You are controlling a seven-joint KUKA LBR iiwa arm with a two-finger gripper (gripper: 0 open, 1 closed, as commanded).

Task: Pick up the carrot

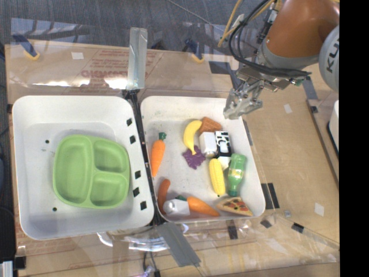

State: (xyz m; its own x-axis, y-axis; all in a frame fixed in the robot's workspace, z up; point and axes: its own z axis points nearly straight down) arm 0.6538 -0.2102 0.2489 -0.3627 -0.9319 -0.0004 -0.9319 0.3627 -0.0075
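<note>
**Gripper above upper right rim of right bin, carrot at left wall**

At the bottom of the frame, the lower wall of the right bin [151, 115] is crowded: a white bottle [176, 207], a second orange carrot-like piece [202, 206] lying approx. flat beside it, and a pizza slice [234, 205] in the lower right corner. A small orange-red piece [164, 188] is seen just above the bottle, near the left wall.

Higher up, a corn cob [217, 176] and a green bottle [236, 173] are placed side by side. Purple grapes [194, 157] lie left of them. The carrot [157, 154] is found by the left wall of the right bin, approx. upright in the frame, green top pointing up, apart from the other items. A banana [191, 134], a white-black box [215, 143] and an orange-brown item [211, 123] are grouped in the upper middle.

In the left bin [23, 114] a green divided plate [90, 169] is laid.

Farthest, at upper right, the gripper [242, 104] is held over the right bin's upper right rim, well apart from the carrot. Nothing is seen between the fingers; if they are spread or closed cannot be told.
</note>
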